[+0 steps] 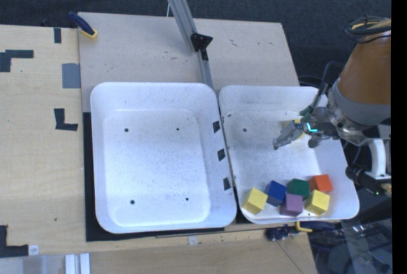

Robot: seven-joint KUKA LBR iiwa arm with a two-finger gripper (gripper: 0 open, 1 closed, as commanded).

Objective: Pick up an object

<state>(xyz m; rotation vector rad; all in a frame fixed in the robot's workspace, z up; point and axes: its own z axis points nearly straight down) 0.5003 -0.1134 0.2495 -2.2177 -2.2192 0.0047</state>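
Taking the right bin (pixel 254 107) as the landmark, its near edge is where everything of interest sits. Six small blocks huddle along that near wall: a yellow block (pixel 255 200) at the left end, then a blue block (pixel 276 191), a purple block (pixel 293 203) just in front of a green block (pixel 297 187), a second yellow block (pixel 319 202), and an orange block (pixel 322 183) at the right end. They touch or nearly touch one another, so any of them will be awkward to take cleanly; the two end blocks have the most free side.

Further in, over the middle of the bin's right half, hangs the gripper (pixel 284 138), reaching in from the bin's right side with its fingers pointing toward the bin's centre. Nothing lies between its fingers; whether they are spread or drawn together I cannot tell, since they read as one blurred grey shape. The cluster lies toward the near wall from the gripper, well apart from it, so I judge that the coming move must carry the tool nearward and down.

Beyond the shared wall, the left bin (pixel 102 101) shows bare white floor.
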